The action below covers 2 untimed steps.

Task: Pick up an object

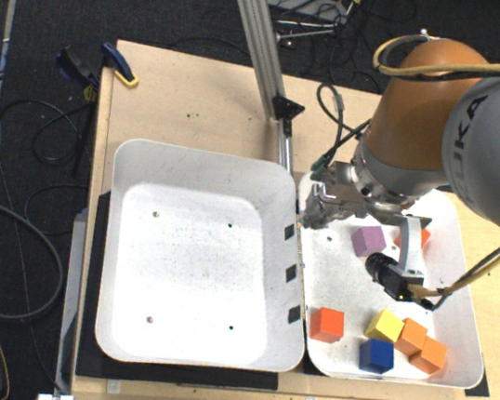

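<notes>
The right bin (341,289) sits on the pale wooden worktop (200,102), and every loose thing lies inside it. The grey arm (498,121), with its orange band, reaches over the bin's far side. The gripper (320,207) hangs low above the bin's far left corner, close to the rim it shares with the left bin (117,220). It is dark and seen from above, so I cannot tell whether it is spread or closed, and nothing can be seen clamped in it. A purple cube (369,239) lies on the bin's floor in the far half, just beside the gripper and toward the bin's middle. It is the nearest object to the gripper but apart from it. A red-orange block (420,237) shows at the bin's far right, partly hidden by robot hardware. Along the bin's near side, a lone orange cube (327,323) rests toward the left rim. A yellow cube (386,325) sits near the middle, with a blue cube (377,356) just in front of it by the near rim. Two more orange cubes (423,345) huddle together in the near right corner, the left one touching the yellow cube. Outside the bin, a slanted metal bar (257,35) runs down toward its far left corner.
</notes>
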Each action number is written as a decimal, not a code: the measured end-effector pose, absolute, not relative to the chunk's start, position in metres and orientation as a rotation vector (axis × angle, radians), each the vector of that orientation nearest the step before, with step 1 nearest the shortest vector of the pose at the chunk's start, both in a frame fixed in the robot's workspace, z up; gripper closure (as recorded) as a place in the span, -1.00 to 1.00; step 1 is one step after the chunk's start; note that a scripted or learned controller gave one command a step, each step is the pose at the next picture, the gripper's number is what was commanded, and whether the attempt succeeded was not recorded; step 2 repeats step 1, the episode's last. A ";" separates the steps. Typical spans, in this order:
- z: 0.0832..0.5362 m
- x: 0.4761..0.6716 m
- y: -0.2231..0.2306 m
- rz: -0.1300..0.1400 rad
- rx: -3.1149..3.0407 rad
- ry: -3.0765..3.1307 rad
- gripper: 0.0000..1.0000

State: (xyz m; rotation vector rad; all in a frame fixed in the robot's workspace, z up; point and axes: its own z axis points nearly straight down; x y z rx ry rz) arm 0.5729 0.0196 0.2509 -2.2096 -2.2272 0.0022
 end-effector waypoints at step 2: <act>0.251 0.567 0.070 -0.001 -2.210 -2.229 1.00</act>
